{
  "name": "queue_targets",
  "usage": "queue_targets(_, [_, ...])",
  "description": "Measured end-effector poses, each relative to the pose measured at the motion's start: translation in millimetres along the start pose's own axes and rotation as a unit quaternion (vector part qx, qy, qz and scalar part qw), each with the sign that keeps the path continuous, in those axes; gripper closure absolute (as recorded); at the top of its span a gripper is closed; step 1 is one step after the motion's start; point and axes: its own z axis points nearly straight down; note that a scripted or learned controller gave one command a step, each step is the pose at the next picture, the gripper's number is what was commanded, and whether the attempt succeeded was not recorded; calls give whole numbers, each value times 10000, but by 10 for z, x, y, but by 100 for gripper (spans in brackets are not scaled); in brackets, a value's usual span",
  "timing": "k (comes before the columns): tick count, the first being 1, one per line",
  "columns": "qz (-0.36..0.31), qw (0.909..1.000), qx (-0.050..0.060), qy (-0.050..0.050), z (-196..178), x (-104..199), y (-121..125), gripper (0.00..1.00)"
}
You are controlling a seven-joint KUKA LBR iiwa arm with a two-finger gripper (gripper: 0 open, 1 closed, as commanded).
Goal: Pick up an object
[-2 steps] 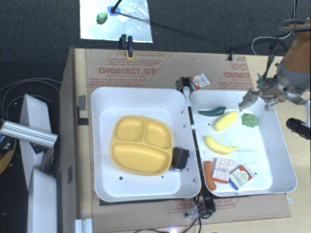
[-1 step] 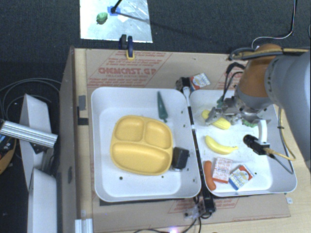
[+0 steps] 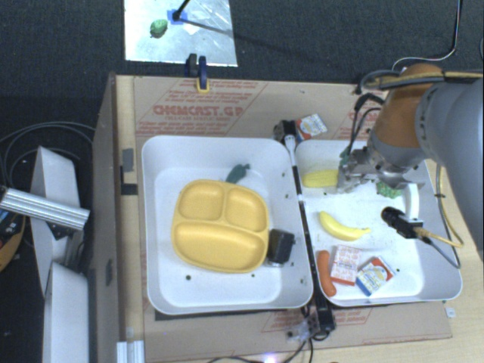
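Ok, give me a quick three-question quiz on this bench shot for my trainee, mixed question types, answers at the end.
1. True or false: the yellow divided tray lies in the left bin.
2. Multiple choice: which thing lies nearest the gripper? A) the banana B) the pale yellow piece C) the orange sausage
3. Fill in: the small black block touches the tray's ____ corner, as the camera sees it.

Key: 1 true; 2 B; 3 lower right.
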Motion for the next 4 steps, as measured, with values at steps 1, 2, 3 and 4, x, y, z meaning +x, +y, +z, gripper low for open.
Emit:
queue_targets(1, [0,10000,1,1,2,0,-1,0])
queue_targets(2, [8,9999,137,14,142,-713,334,0])
queue_targets(3, [-4,9998,178,18,153,-285,362,0])
queue_targets(4, [12,10000,82,0,-95,-932,395,0])
